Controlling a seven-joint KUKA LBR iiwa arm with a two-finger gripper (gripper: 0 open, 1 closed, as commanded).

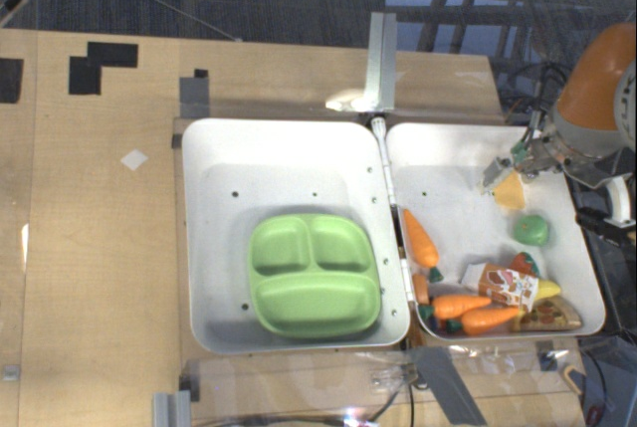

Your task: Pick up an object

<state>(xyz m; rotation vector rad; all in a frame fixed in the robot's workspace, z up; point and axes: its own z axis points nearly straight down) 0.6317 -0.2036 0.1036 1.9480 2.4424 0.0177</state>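
Note:
In the right bin (448,166), my gripper (502,172) hangs low over the far right part, reaching in from the right. Directly under and just in front of it lies a pale yellow wedge (511,194); I cannot tell whether the two touch. A green round piece (532,230) sits a little nearer. Along the near wall lie an orange carrot (420,241), two more carrots (476,311), a small printed carton (507,285), a yellow piece (547,292) and a flat pizza slice (552,319).
The left bin (229,166) holds a green divided plate (314,276) near its front. A metal divider (381,166) separates the bins. The arm's orange band (597,87) looms over the right bin's far right corner. Bare bin floor lies around (438,186).

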